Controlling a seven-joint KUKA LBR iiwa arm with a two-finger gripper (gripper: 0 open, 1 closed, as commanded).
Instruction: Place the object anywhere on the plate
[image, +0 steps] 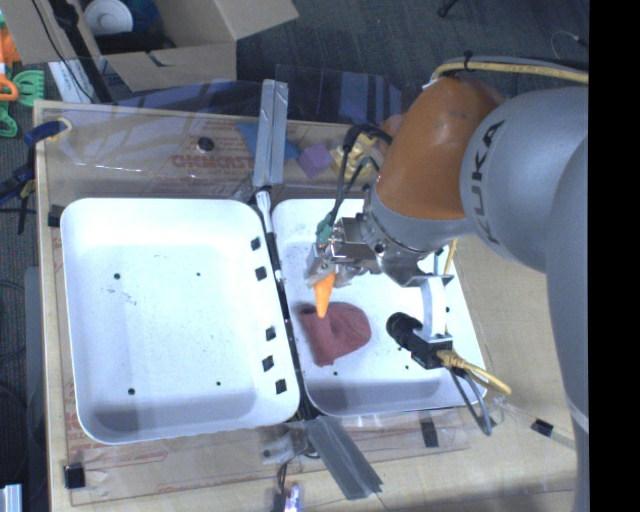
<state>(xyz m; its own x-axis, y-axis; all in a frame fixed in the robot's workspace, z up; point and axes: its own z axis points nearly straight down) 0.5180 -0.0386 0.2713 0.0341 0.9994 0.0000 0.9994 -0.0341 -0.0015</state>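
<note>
A dark red plate (336, 334) lies in the right bin (380, 398), near its front left. My gripper (327, 271) hangs just above the plate's far left edge, shut on an orange carrot-shaped object (324, 295). The orange object points downward, and its tip reaches the plate's upper rim in this view. Whether it touches the plate I cannot tell. The big grey and orange wrist hides the back right part of the right bin.
The left bin (150, 320) sits beside the right one, with a black-clipped divider (270, 300) between them. A purple block (314, 158) lies behind the bins. A cardboard box (170, 40) stands at the far left.
</note>
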